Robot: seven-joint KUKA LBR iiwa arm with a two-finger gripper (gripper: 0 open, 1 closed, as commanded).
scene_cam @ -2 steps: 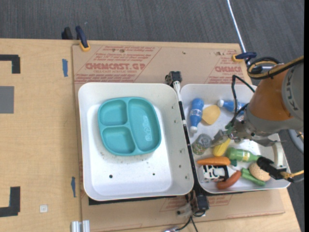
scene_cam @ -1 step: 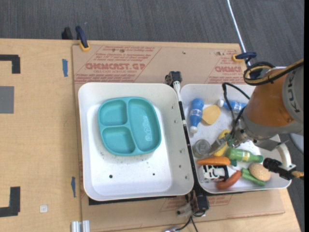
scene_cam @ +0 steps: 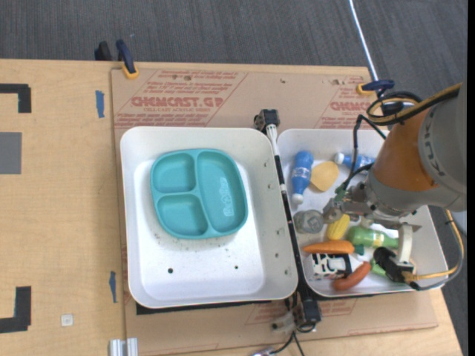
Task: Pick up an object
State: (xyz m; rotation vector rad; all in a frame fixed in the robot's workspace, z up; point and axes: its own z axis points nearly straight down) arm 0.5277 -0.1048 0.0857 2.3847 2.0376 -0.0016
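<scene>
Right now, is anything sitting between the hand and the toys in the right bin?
Nothing visible stands between them. The hand is already down among the toys in the right bin, right beside the yellow piece and the green piece. The arm's wrist covers what lies under it, so I can't tell there.

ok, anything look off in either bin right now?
Nothing spilled or broken. The right bin holds a crowded jumble: blue bottle, yellow piece, orange sausage, with the arm above them. The left bin holds a teal divided plate, sitting flat, slightly rotated.
</scene>
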